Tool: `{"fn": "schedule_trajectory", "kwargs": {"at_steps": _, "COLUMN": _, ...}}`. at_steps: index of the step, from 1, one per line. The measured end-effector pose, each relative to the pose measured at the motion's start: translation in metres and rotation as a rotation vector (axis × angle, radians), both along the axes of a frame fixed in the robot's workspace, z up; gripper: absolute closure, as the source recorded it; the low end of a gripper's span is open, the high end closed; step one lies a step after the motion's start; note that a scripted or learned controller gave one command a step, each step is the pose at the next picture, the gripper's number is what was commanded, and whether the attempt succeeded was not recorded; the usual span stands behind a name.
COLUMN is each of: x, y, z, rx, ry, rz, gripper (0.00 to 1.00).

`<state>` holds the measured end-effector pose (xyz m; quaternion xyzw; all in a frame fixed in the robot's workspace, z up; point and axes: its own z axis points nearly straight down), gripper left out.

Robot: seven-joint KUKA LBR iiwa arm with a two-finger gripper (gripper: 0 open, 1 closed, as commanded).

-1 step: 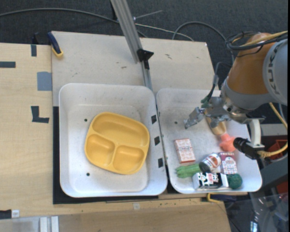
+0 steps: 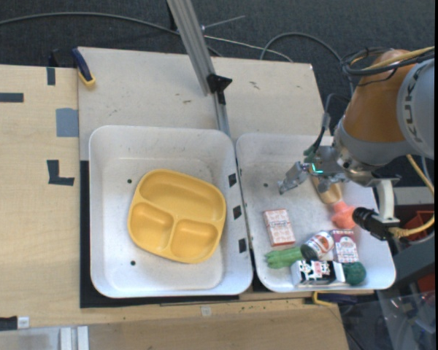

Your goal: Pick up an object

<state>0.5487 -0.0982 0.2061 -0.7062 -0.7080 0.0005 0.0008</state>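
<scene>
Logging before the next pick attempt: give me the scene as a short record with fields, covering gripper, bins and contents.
gripper: over the right bin's upper part, nothing visibly between its fingers
left bin: holds one yellow divided tray
right bin: items clustered at its near end
items: small pink box, green object, can, black-and-white carton, orange-pink object
picked so far: nothing seen lifted

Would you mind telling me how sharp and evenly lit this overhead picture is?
Camera view: light is even and soft, with only faint shadows under the yellow tray; the white bins look slightly washed out; small items near the gripper are blurry, labels unreadable.
</scene>
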Motion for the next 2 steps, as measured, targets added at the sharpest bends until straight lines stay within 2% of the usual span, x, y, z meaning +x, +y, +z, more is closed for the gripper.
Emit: {"fn": "schedule_trajectory", "kwargs": {"at_steps": 2, "x": 0.003, "y": 0.005, "z": -0.116, "rx": 0.000, "ry": 0.006, "rz": -0.001, "gripper": 0.00}}
